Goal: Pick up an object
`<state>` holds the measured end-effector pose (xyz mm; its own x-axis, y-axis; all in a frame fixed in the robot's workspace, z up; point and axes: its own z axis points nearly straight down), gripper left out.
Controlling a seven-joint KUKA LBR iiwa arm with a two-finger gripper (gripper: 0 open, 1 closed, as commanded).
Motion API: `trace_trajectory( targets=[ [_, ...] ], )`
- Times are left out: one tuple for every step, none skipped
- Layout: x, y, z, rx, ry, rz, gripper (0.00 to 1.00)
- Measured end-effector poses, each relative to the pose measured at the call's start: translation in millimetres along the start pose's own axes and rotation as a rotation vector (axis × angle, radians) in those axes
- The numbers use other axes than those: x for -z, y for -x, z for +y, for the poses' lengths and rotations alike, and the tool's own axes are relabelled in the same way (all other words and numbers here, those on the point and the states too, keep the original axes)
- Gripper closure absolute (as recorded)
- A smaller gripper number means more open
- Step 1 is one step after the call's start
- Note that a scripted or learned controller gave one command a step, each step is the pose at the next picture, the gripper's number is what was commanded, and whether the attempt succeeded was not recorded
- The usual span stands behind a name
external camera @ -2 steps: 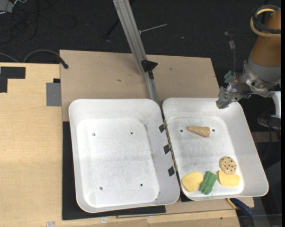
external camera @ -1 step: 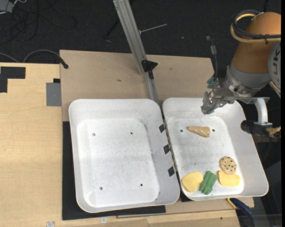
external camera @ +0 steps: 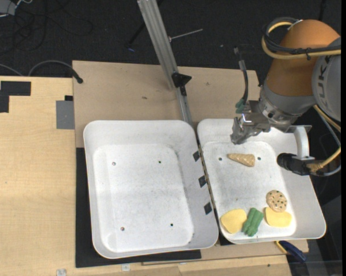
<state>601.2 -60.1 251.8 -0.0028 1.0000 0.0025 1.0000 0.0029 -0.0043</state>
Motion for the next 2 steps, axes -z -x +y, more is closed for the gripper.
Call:
trace_trajectory(
  targets=[
    [-4, -54, -31, 0.001, -0.002, 0.000, 1.00],
    [-3, -104, -56, 0.001, -0.002, 0.000, 1.00]
  ],
)
